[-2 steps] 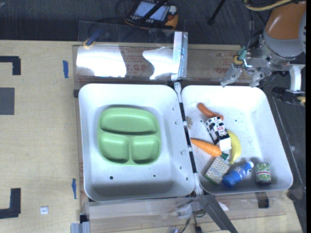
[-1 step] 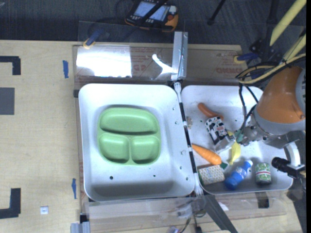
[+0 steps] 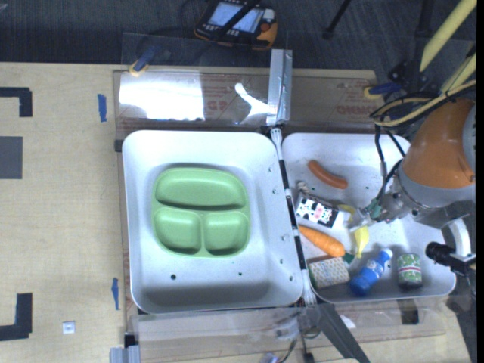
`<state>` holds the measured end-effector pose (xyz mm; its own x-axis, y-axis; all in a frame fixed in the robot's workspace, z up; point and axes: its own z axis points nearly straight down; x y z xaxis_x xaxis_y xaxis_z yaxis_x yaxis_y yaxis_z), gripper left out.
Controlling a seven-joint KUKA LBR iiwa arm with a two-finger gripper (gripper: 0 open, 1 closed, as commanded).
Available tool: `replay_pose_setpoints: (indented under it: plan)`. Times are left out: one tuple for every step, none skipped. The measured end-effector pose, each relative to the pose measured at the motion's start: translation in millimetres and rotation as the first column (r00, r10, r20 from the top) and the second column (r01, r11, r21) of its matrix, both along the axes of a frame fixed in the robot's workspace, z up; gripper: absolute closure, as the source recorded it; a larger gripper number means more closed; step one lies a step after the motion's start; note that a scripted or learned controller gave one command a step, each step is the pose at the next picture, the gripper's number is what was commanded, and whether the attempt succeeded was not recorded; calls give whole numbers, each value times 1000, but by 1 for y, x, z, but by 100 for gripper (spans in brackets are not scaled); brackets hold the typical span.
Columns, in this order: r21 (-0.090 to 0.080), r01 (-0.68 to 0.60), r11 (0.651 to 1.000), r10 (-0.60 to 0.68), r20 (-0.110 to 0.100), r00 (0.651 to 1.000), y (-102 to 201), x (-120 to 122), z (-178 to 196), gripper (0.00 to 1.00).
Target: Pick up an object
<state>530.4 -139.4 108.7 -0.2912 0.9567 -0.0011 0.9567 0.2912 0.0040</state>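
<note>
The right bin (image 3: 355, 151) holds several small objects. A brown sausage (image 3: 327, 175) lies near its back. A black and white box (image 3: 317, 213) sits by the left wall, with an orange carrot (image 3: 324, 240) in front of it. A yellow banana-like piece (image 3: 361, 240), a blue bottle (image 3: 370, 271), a green can (image 3: 409, 269) and a tan textured block (image 3: 328, 271) lie along the front. My gripper (image 3: 375, 209) hangs low over the bin's middle, just above the yellow piece and right of the box. Nothing is seen held in it.
The left bin (image 3: 151, 278) carries a green divided plate (image 3: 201, 209). The grey arm with its orange band (image 3: 441, 153) covers the right bin's right side. Cables (image 3: 408, 106) hang behind it. A clear panel (image 3: 197, 97) stands at the back.
</note>
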Motion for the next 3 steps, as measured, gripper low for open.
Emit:
replay_pose_setpoints:
  plan:
    - [-14, 35, 999, -35, 10, 999, 40, 38, 94, 100]
    - [-1, 187, 982, -187, -6, 982, 23, 32, 48, 100]
    - [-1, 134, 991, -134, -1, 991, 53, 50, 107, 100]
